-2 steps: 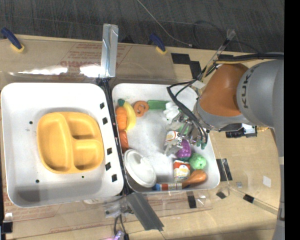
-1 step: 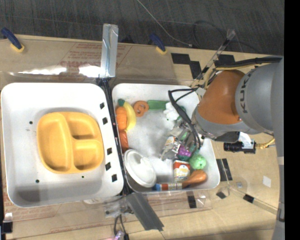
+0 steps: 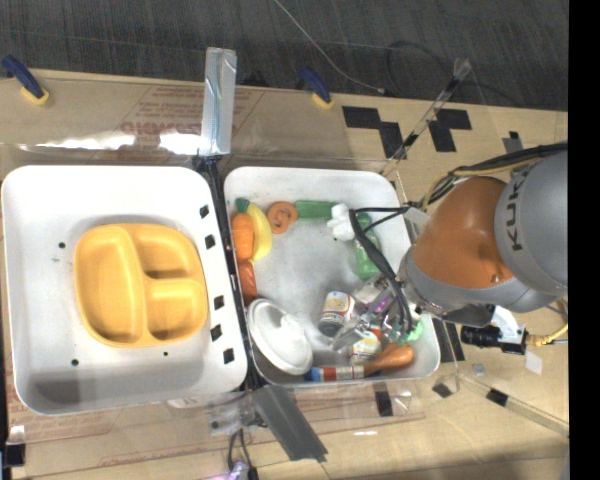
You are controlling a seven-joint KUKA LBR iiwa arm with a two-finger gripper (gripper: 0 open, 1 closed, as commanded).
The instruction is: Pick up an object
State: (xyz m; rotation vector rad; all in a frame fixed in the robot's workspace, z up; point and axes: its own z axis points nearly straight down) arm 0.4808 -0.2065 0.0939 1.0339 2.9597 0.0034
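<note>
Two white bins sit side by side on the bench; the right bin (image 3: 310, 183) serves as landmark for all positions. Nearest the camera's lower edge, along that bin's front wall, lie a marker-like stick (image 3: 335, 373) and an orange carrot (image 3: 392, 358), wedged where loose items settle against the rim. Just behind them, at the front left corner, a white bowl (image 3: 278, 336) rests tilted on the wall. At the bin's front right the gripper (image 3: 380, 313) is down among clutter beside a small can (image 3: 333, 313); cables and the wrist cover its tip, so whether it is spread, closed or gripping anything cannot be judged. No item is visibly lifted.

Mid-bin, the floor is bare. Along the left wall an orange vegetable (image 3: 242, 236) and a yellow banana (image 3: 261, 233) lie touching, probably pushed there. Toward the back wall sit an orange ring (image 3: 281, 215), a green stick (image 3: 316, 209) and a green bottle (image 3: 363, 258) with a white toy (image 3: 339, 226) close by.

Left of the landmark, the other bin (image 3: 40, 198) holds a yellow divided tray (image 3: 140, 280), centred.

Judgement: pick attempt in progress at the cluttered corner; likely candidates are the can and its neighbours.
</note>
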